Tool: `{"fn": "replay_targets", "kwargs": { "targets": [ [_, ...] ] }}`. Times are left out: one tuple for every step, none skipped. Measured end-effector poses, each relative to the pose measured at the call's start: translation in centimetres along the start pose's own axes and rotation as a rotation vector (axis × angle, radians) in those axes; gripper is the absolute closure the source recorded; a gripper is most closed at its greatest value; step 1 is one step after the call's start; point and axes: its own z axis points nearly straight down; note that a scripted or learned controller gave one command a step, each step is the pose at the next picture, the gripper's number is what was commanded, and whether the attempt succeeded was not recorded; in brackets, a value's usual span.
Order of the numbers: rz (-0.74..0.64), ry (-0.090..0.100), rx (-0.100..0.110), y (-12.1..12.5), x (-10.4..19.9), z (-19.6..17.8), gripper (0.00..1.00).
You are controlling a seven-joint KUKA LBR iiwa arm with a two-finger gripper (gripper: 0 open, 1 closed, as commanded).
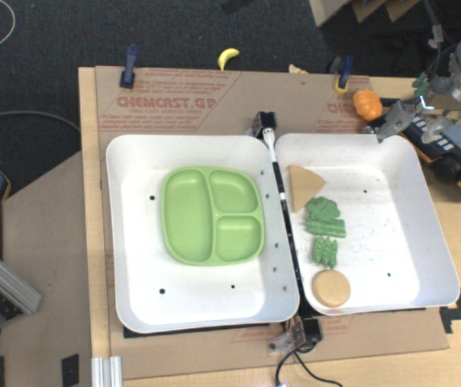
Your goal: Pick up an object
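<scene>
The right white bin point(392, 216) holds a tan wedge point(303, 186) near its left wall. Below the wedge lie a green leafy piece point(325, 216) and a smaller green piece point(325, 251). A round tan bun point(330, 288) rests near the bin's front edge. My gripper point(393, 122) hangs over the bin's far right corner, well apart from all of these objects. Nothing shows in its grasp.
The left white bin point(134, 216) carries a green divided plate point(212, 214). An orange ball point(367, 104) sits on the cardboard just behind the right bin, close to the gripper. A small yellow banana point(228, 56) lies at the bench's far edge. Blue clamps point(128, 67) hold the cardboard.
</scene>
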Motion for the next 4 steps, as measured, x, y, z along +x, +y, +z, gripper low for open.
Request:
{"fn": "replay_targets", "kwargs": {
  "targets": [
    [-0.003,0.007,0.019,-4.5,5.9,15.1,0.00],
    [-0.003,0.005,0.007,-12.3,11.4,8.9,0.00],
    [0.002,0.003,0.006,-15.1,11.4,9.2,0.00],
    [0.005,0.002,0.006,-15.1,7.5,19.6,0.00]
  ]
}}
